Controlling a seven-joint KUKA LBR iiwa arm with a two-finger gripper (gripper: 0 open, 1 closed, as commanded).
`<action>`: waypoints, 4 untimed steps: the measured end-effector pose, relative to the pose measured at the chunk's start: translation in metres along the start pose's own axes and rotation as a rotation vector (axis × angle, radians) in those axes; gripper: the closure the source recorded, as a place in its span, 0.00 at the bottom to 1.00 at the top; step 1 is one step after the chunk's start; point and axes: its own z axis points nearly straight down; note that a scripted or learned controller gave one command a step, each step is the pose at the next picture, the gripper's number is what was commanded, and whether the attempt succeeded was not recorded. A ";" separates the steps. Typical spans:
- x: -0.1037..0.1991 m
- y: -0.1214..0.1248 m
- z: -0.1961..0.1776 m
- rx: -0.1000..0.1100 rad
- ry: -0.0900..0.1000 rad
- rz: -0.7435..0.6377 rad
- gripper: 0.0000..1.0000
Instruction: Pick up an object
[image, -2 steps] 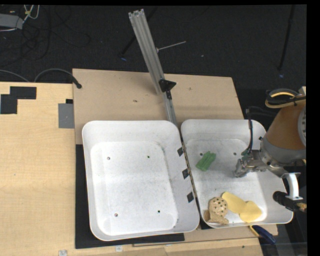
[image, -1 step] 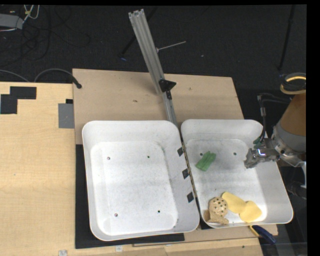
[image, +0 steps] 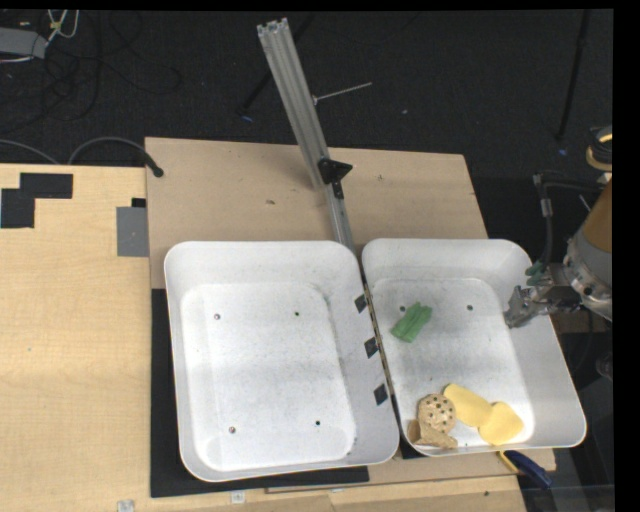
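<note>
In the right bin (image: 520, 262) lie a green block (image: 411, 322) near its left wall, a yellow soft object (image: 484, 414) at the front, and a tan perforated piece (image: 435, 418) beside it at the front left corner. My gripper (image: 522, 304) hangs over the right rim of that bin, at mid height, well to the right of the green block. Nothing shows between its fingers.
The left bin (image: 180, 262) lies beside the right one, with black clips (image: 369, 345) along the shared wall. A metal rail (image: 300, 115) slants up from the divider to the back. Wooden bench (image: 70, 330) lies to the left.
</note>
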 end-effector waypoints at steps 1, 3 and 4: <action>-0.001 0.001 -0.045 -0.001 -0.001 -0.001 1.00; 0.097 0.005 -0.017 0.006 0.004 -0.004 1.00; 0.149 0.011 -0.006 0.007 0.004 -0.004 1.00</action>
